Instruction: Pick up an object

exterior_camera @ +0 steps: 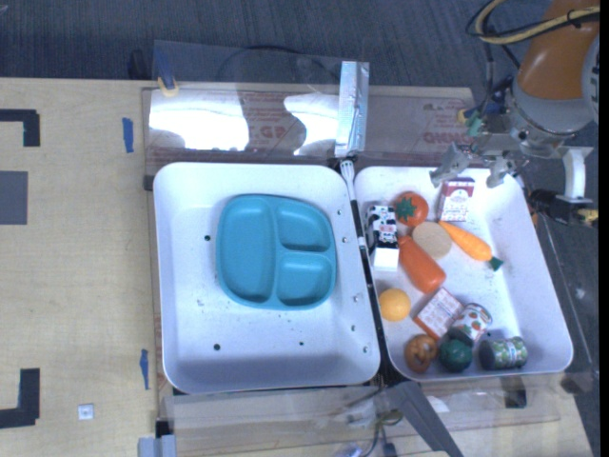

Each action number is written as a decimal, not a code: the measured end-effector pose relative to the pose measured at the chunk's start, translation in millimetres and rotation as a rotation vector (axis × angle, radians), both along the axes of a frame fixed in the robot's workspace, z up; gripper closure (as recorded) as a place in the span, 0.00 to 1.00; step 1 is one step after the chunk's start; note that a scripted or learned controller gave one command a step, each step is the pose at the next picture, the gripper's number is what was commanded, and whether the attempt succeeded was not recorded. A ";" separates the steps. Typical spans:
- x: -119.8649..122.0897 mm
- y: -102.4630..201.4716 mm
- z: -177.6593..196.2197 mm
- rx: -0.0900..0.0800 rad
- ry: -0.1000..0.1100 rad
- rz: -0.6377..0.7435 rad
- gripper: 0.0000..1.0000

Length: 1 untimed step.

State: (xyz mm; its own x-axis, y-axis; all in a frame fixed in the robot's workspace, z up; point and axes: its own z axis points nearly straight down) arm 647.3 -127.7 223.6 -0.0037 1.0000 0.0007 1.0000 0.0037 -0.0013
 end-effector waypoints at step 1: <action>9.5 -12.3 94.6 -0.003 -0.012 -0.042 0.00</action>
State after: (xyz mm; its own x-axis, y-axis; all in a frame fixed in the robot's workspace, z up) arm 656.8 -140.0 318.2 0.0381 0.9993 -0.0024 0.9992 -0.0381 0.0105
